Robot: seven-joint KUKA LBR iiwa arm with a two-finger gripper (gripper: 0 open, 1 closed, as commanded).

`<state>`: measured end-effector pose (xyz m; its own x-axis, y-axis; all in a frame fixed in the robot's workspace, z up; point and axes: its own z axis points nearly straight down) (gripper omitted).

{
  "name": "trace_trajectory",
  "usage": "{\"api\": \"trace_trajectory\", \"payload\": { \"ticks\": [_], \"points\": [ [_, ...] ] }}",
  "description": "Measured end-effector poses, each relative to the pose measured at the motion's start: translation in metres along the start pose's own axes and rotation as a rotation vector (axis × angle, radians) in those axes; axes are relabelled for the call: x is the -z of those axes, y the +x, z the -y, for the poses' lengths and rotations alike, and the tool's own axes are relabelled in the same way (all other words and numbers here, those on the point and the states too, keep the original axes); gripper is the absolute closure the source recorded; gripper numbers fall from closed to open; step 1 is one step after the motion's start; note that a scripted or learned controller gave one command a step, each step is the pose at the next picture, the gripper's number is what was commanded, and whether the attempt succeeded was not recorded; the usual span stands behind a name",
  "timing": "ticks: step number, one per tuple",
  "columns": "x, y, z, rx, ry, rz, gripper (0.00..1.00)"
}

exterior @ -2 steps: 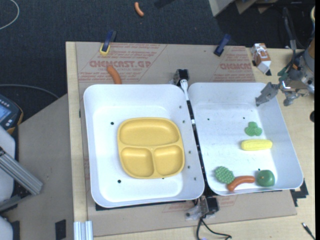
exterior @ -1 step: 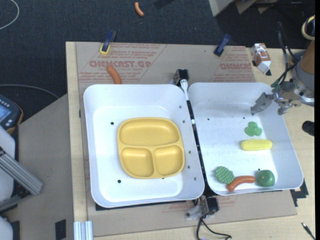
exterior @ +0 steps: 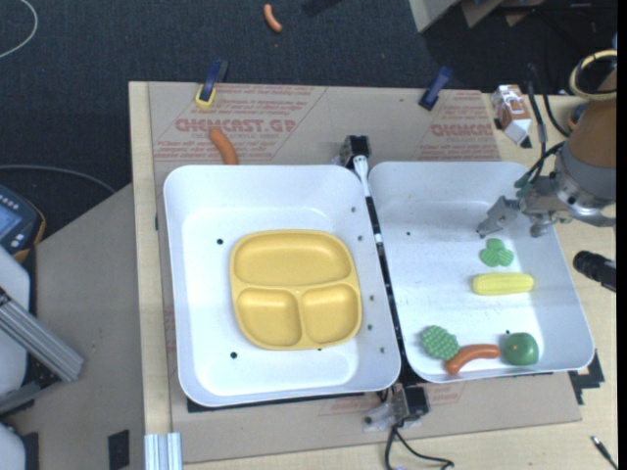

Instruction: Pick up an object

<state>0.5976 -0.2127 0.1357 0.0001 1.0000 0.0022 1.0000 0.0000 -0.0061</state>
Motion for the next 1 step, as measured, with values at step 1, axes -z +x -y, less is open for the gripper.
{"api": "trace_trajectory", "payload": {
  "ticks": [1],
  "points": [
    [-0.0532,0.0018,0.0002,0.001,0.0,-0.002,0.0]
  ]
}}
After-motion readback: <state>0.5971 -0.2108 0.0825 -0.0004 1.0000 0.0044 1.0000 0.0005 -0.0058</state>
